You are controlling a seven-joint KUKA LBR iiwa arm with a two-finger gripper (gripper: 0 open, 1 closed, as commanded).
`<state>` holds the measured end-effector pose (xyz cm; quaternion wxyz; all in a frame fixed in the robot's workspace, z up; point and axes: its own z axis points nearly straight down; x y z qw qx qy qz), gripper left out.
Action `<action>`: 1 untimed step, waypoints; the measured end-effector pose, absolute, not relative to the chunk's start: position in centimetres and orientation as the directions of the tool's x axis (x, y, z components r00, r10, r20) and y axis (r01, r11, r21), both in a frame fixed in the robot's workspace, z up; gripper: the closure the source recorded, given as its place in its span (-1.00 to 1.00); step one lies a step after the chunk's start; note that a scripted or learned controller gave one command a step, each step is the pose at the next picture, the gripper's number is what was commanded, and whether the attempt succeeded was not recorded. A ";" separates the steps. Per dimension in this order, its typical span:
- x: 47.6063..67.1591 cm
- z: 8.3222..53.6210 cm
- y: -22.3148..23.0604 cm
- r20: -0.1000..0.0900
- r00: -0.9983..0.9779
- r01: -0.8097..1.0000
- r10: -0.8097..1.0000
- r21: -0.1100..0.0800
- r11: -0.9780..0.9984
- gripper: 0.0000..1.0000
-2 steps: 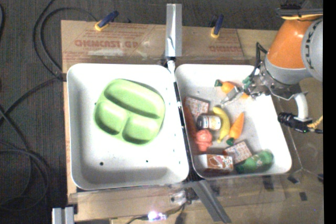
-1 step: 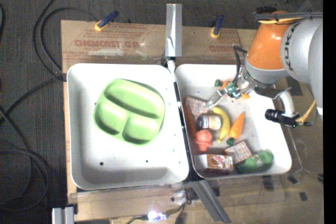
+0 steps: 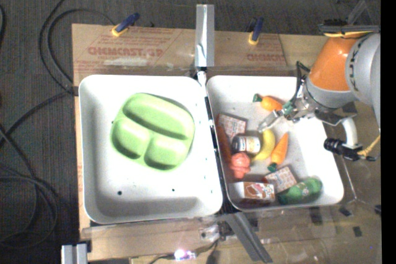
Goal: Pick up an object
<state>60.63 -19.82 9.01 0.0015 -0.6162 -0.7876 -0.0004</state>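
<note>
My gripper (image 3: 276, 117) hangs over the upper middle of the right bin (image 3: 331, 161), fingers open and pointing left, nothing between them. Just below it lie a yellow banana (image 3: 270, 144) and an orange carrot (image 3: 280, 149). A second orange vegetable with a green tip (image 3: 268, 102) lies just above the fingers. Left of the banana a small can (image 3: 247, 144) rests on its side, with a red strawberry-like fruit (image 3: 240, 162) under it.
The right bin also holds a patterned box (image 3: 231, 125), a small box (image 3: 282, 177), a red-and-white carton (image 3: 257, 191) and a green cucumber (image 3: 301, 190). A large green moulded tray (image 3: 153, 130) lies in the left bin (image 3: 99, 195). Clamps hold the cardboard at the back.
</note>
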 end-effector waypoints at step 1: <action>62.8 8.9 -19.7 -0.005 -0.454 0.891 0.891 0.000 0.454 -1.00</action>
